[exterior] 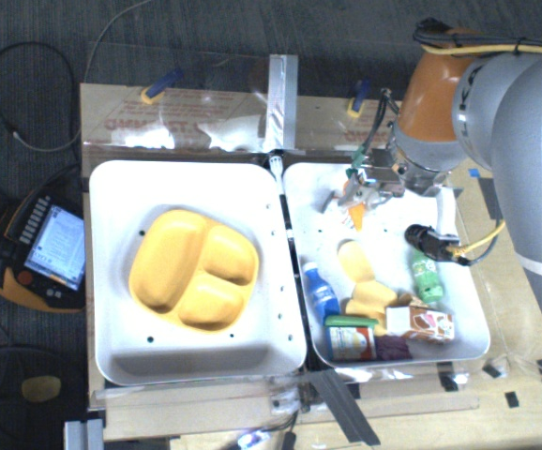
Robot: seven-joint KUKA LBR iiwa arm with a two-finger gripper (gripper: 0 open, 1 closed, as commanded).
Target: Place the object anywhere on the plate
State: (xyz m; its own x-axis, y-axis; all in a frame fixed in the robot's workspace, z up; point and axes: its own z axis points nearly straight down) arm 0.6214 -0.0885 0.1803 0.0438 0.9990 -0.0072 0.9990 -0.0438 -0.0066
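The hand (357,198) hangs over the back of the right bin (468,340) with a small orange object (355,216) pinched between its closed fingers. The yellow sectioned plate (194,268) lies in the left bin (112,251), well apart.

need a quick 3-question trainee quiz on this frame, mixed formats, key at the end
1. True or false: the yellow plate sits in the left bin.
2. Multiple choice: the pincer is above which part of the right bin? A) its far end, by the orange piece B) its near end, over the can C) outside it, over the left bin.
3. Fill in: the blue bottle lies along the right bin's ____ wall.

Key: 1 true; 2 A; 3 left. Whether the pincer grips the orange piece cannot be told from this view.
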